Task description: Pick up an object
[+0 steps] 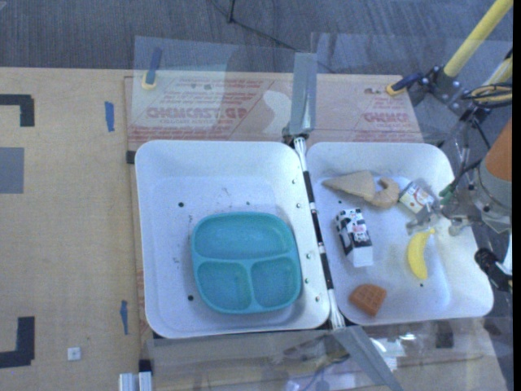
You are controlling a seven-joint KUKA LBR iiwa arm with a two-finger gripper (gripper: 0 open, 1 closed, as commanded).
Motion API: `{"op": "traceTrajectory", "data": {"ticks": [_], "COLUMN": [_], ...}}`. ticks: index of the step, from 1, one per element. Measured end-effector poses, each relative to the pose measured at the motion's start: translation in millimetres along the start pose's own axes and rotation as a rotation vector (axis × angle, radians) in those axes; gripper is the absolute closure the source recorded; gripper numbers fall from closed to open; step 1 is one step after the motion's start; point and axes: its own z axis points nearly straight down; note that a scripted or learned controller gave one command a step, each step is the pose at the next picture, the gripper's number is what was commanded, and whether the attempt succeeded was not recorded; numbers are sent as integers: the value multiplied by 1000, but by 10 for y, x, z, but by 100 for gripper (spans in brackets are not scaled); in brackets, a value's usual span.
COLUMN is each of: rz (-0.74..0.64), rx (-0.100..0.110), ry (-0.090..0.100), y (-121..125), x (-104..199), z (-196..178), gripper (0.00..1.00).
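Note:
The right bin holds several objects. A yellow banana lies near its right side. A black-and-white cow-patterned carton rests in the middle, and an orange waffle piece sits at the front. A tan ice-cream cone lies toward the back, with a small white, green and red packet just right of it. My gripper is low over the bin's right part, just above the banana's top end and beside the packet. The arm's bulk hides its tips.
The left bin carries a teal divided tray. A metal divider stands behind the gap between the bins. Cables and a yellow pole crowd the back right corner. Cardboard sheets lie behind both bins.

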Motion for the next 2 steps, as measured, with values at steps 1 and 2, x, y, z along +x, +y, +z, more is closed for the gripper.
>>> {"op": "traceTrajectory", "data": {"ticks": [1,2], "rz": [-39,-33], "rx": [-5,-6], "ry": [3,0], "y": [-221,-229], "x": [79,42], "z": [323,228], "gripper": [0,100]}}
